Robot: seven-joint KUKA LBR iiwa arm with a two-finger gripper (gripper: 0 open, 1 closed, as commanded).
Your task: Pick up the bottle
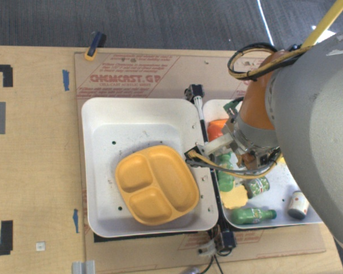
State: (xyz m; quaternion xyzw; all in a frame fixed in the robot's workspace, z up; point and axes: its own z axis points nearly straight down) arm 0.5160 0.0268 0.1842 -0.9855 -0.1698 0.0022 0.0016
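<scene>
Green bottle (252, 214) lying flat, right bin's (274, 220) front edge; fingers (244, 163) apparently hidden, state unclear.

Much of the right bin lies hidden under the arm.

The arm (308, 113) runs off the frame's right edge and covers the right bin's (274, 218) upper part; the gripper's fingers cannot be made out, and an orange thing (216, 128) at center-right is half hidden.

You see a yellow divided plate (156, 184) lying in the left white bin (103, 124). The right bin (286, 218) holds an orange item (216, 127), a yellow piece (235, 198) and a small white container (298, 205).
</scene>
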